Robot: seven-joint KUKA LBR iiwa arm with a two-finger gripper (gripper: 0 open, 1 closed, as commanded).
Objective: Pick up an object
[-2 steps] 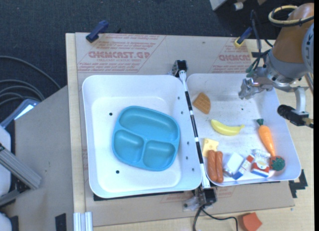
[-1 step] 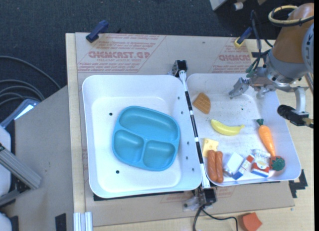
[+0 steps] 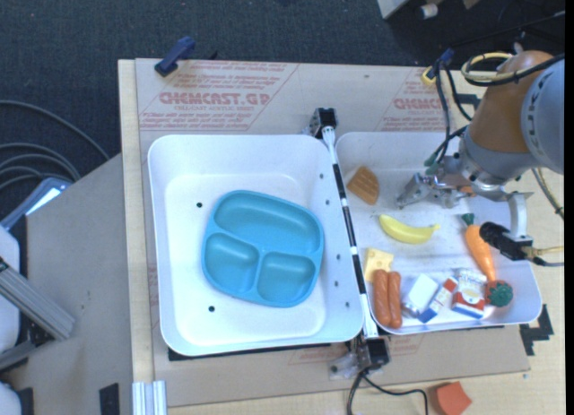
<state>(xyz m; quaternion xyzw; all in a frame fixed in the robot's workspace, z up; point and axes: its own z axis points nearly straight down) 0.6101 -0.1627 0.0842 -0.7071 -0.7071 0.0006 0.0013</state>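
The right bin point(image 3: 395, 146) holds several toy foods. A brown bread piece point(image 3: 363, 185) lies at its upper left and a yellow banana point(image 3: 408, 229) in the middle. An orange carrot point(image 3: 480, 254) lies at the right, with a green piece point(image 3: 500, 294) below it. A yellow cheese wedge point(image 3: 378, 261), two sausages point(image 3: 387, 298) and two small cartons point(image 3: 421, 297) point(image 3: 466, 291) lie along the front. My gripper point(image 3: 420, 191) hangs low in the bin's upper middle, just right of the bread and above the banana. I see nothing held in it.
The left bin point(image 3: 170, 225) holds a blue divided plate point(image 3: 262, 247). A black divider bar point(image 3: 343, 216) runs between the bins. The grey and orange arm point(image 3: 502, 126) covers the right bin's upper right corner. An orange block point(image 3: 451, 398) lies on the bench in front.
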